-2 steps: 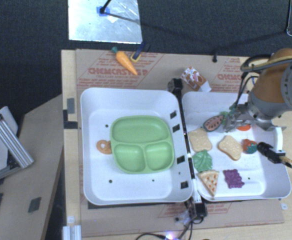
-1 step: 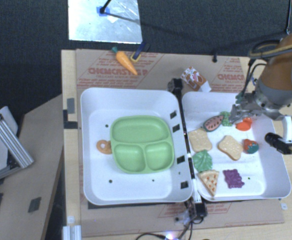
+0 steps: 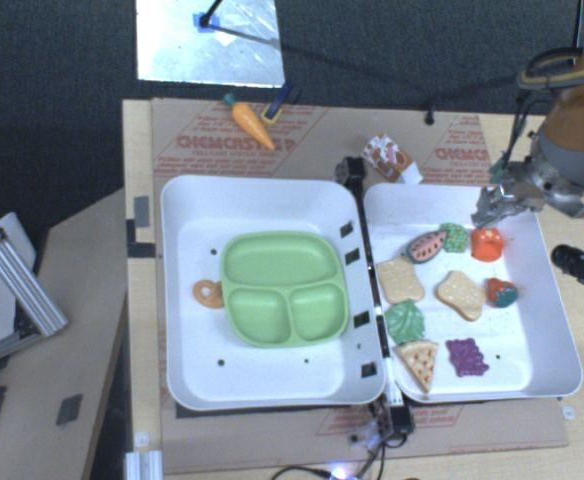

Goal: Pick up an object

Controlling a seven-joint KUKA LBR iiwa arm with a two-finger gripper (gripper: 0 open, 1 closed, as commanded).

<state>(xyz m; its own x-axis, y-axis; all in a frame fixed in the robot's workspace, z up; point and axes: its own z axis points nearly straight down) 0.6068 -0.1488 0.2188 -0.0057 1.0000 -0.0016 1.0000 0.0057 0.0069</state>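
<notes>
The claw (image 3: 492,206) is hanging over the back edge of the right bin (image 3: 557,353), at the end of the grey arm (image 3: 572,148) coming in from the right. Whether it is apart or together, I cannot tell, and nothing is showing in its grip. Just beside it, an orange piece (image 3: 486,244) is lying in the bin, next to a green piece (image 3: 455,236) and a melon slice (image 3: 426,246). Farther forward, 2 toasts (image 3: 400,280) (image 3: 460,295), a strawberry (image 3: 501,292), a lettuce leaf (image 3: 406,320), grapes (image 3: 466,357) and a pizza slice (image 3: 418,364) are lying. In the left bin (image 3: 187,218), a green tray (image 3: 282,288) is sitting with a pretzel (image 3: 208,294) touching its left rim. Behind the bins, a carrot (image 3: 250,123) and a small packet (image 3: 388,158) are resting on the bench.
</notes>
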